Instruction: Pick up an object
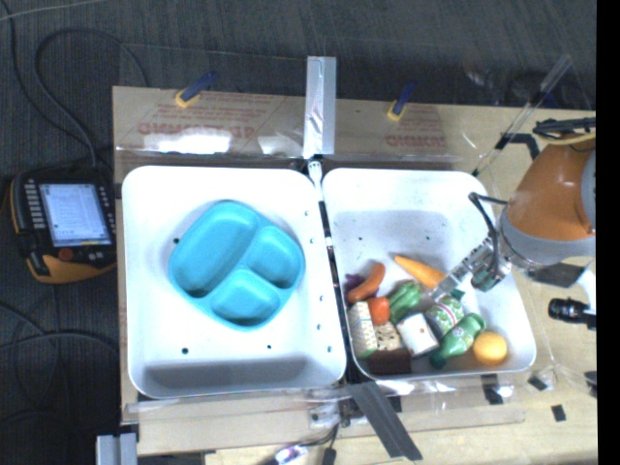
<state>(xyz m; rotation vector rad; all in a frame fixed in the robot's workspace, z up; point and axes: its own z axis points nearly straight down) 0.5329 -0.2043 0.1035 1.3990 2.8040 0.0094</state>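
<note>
My gripper (448,287) reaches down into the right bin (387,206) from its right wall, low over the heap of toy food; whether it is open or closed on anything I cannot tell, for the tip is lost among the pieces. My orange band (550,197) sits just outside the right bin's right rim.

The right bin stands on a pale wooden bench (552,434), touching the left bin (155,356) along a shared middle edge. Left of the left bin lies a teach pendant (66,223) with a lit screen, on dark carpet (97,27) crossed by black cables. Behind the right bin a clear sheet is held by yellow-and-blue clamps (400,105); its reddish printing is too blurred to read.

The pieces crowd the right bin's near half: an orange carrot (418,268) just beside my gripper, a green pepper (405,299), a red-brown sausage (366,282), a corn cob (361,325), a white block (418,335), a green vegetable (455,339) and an orange fruit (490,348) in the near right corner. The left bin holds a blue three-part tray (237,262).
</note>
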